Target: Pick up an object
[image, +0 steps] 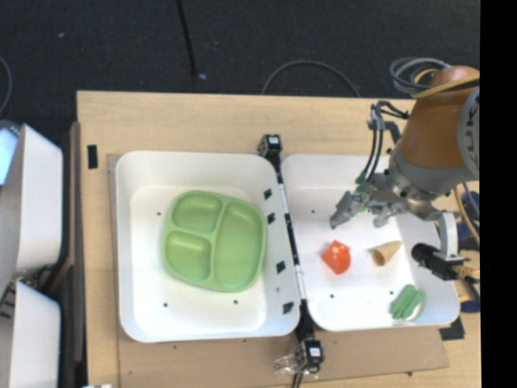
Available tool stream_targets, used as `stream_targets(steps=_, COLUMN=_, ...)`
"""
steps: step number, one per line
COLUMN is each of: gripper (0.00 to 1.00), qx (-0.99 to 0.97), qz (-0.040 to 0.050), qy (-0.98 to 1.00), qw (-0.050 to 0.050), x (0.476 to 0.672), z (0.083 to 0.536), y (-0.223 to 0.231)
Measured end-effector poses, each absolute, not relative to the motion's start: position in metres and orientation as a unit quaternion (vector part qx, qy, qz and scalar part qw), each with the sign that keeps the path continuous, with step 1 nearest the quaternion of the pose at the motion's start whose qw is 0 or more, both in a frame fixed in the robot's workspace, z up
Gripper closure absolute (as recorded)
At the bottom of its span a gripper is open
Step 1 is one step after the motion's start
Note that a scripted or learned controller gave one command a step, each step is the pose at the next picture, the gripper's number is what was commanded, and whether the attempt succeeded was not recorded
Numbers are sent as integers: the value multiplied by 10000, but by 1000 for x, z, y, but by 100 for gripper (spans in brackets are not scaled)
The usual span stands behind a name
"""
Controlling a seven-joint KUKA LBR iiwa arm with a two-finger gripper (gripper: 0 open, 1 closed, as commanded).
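The arm (pixel 440 132) is cut off at three o'clock; its bulk hides the right bin's (pixel 323 172) far corner at two o'clock; the claw's (pixel 363 204) finger spacing is too small to tell.

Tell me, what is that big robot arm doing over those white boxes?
The grey and orange robot arm is trying to pick something up. Its gripper hangs over the right white bin, above a small red object. A tan cone-shaped piece and a green object lie nearby. The left white bin holds a green divided plate.
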State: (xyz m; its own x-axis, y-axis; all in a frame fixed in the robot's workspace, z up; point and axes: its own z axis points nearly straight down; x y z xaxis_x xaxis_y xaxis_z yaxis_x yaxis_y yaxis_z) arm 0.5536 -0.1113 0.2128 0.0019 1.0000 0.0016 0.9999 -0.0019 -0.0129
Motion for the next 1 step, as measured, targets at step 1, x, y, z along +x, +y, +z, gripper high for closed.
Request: stream_targets(steps=1, gripper=0, qx=-7065, qz=-5, qy=-7077, qw=-6, x=556, z=220, y=-111)
